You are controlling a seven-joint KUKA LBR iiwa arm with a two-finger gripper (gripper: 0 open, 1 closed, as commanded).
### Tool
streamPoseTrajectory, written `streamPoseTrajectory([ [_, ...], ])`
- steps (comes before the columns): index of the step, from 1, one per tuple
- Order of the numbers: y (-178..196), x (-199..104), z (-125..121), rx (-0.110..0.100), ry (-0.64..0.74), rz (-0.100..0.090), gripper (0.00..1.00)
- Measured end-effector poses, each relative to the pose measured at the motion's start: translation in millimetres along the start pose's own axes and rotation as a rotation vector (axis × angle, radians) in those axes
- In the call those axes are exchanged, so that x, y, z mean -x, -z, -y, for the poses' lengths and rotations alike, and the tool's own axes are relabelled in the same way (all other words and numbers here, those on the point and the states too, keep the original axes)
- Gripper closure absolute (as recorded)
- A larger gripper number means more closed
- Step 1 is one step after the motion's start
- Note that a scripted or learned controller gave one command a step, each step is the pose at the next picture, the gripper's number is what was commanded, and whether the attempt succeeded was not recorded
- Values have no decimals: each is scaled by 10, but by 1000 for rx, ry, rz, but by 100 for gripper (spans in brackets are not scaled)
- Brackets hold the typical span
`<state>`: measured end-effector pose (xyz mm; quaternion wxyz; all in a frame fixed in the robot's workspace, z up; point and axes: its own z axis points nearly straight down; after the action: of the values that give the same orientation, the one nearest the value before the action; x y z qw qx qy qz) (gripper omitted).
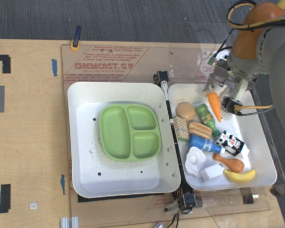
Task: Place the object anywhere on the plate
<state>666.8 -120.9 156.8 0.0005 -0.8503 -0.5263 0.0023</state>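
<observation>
Green plate (129, 132) sits alone in the left bin (80, 127); right bin (266, 167) holds carrot (214, 105), banana (240, 175) and other toys. Hand (226, 85) hovers upper right, grip unclear.

A wooden bench (28, 141) stood on dark grey carpet (133, 8). A printed cardboard sheet (109, 61) lay on it, with black (4, 63) and blue tape marks (54, 67).

Green plate (130, 132); toys in right bin (268, 161)
</observation>
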Motion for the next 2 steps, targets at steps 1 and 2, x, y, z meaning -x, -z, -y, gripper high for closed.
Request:
streamPoseTrajectory([
  [1,799,-189,586,3,-251,-6,100],
  [2,1229,-559,1141,1,-296,-7,100],
])
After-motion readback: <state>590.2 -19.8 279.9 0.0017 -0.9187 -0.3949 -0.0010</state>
